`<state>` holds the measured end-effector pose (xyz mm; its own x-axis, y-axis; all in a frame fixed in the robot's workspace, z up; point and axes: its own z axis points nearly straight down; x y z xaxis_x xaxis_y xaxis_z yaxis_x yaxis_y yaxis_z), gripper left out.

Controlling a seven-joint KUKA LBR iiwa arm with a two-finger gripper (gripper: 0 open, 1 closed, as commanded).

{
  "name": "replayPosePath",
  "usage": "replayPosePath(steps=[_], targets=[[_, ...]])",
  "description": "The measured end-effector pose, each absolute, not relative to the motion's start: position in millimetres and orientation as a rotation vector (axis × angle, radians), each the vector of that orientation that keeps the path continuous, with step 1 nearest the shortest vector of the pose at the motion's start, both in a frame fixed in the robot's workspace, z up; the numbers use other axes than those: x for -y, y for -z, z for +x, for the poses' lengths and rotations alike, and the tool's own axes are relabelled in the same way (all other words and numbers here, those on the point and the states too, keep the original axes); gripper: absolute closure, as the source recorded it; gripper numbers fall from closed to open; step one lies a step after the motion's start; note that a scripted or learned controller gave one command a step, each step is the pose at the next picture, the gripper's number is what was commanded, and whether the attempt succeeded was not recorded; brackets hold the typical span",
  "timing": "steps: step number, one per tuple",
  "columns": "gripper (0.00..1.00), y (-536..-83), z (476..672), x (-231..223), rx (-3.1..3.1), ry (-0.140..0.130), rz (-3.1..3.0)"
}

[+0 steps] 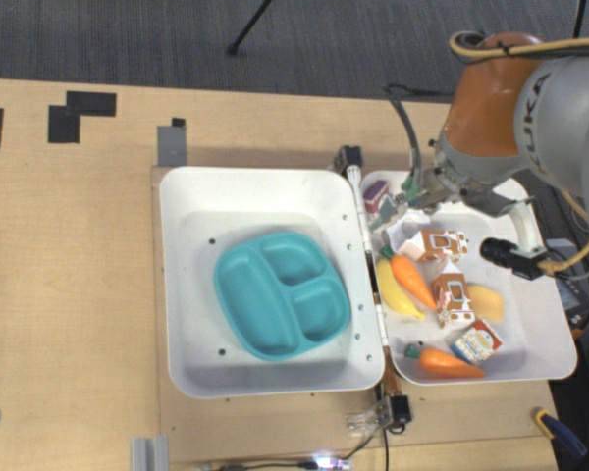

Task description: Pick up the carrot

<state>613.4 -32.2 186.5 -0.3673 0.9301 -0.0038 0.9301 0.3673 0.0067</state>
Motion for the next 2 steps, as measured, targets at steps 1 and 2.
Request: replayPosePath(steps=[1,2], targets=[[0.0,-185.0,542.9,6.3,-2.7,-0.004,1.6],[0.0,-186.2,548.2,77.7,-2.666,-0.001,1.645]])
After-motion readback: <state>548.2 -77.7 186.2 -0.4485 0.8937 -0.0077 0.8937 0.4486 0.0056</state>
